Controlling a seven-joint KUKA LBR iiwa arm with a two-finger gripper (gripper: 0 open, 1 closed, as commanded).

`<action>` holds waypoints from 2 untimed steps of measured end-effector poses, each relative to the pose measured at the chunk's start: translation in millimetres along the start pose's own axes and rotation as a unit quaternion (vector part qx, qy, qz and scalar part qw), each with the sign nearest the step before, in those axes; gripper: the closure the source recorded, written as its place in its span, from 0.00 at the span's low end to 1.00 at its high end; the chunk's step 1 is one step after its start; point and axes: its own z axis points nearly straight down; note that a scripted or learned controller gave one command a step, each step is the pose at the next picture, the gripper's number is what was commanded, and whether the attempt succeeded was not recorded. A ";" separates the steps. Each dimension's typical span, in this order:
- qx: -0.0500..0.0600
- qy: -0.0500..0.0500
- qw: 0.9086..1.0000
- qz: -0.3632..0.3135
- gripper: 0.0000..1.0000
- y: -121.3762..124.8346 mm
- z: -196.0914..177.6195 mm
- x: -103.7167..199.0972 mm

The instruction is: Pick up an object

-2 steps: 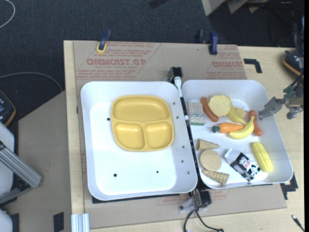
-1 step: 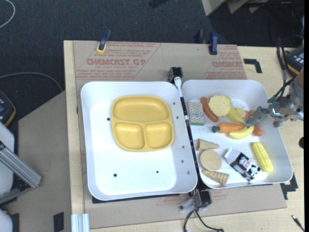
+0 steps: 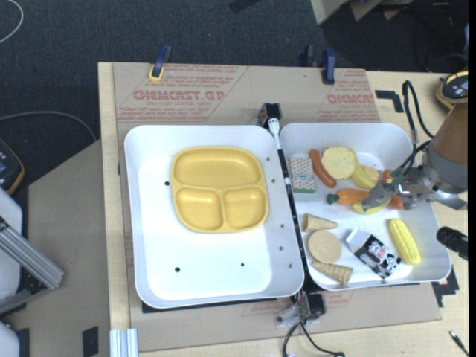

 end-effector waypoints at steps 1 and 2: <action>0.000 0.000 1.000 0.000 0.00 -0.6 53.4 0.9; -0.003 -0.002 1.000 0.001 1.00 0.8 39.4 -0.1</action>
